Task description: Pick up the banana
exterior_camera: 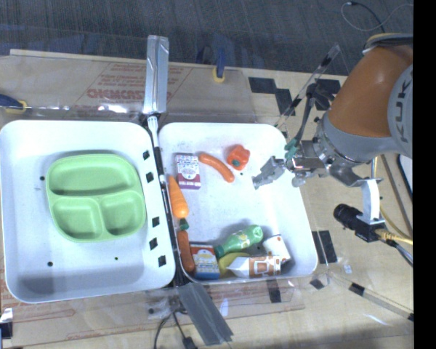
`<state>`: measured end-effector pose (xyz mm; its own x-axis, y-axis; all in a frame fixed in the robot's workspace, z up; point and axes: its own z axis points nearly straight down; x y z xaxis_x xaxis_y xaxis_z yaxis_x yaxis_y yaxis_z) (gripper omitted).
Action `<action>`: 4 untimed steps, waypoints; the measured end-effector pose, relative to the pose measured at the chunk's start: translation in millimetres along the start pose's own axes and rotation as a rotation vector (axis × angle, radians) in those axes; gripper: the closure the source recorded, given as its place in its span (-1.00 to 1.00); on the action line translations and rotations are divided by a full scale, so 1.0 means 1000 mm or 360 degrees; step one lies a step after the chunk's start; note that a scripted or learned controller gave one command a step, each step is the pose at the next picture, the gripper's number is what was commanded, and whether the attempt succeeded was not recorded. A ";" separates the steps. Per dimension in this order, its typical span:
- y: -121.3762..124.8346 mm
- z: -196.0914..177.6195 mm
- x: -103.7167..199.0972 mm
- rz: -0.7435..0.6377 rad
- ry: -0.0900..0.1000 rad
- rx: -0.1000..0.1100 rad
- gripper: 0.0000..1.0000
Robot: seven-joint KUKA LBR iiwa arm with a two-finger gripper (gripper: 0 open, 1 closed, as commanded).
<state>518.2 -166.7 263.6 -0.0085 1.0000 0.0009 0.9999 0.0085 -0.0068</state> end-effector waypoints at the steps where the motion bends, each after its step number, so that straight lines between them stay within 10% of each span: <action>1: 0.001 -0.008 0.001 -0.0010 0.0000 0.0008 1.00; 2: -0.041 0.135 -0.044 0.0267 0.0002 0.0000 1.00; 3: -0.008 -0.014 0.053 0.0254 0.0000 -0.0005 1.00; 4: -0.016 -0.094 -0.014 0.0446 -0.0001 -0.0005 1.00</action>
<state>503.4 -181.3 358.0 0.2686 0.9632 -0.0010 0.9632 -0.2686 -0.0038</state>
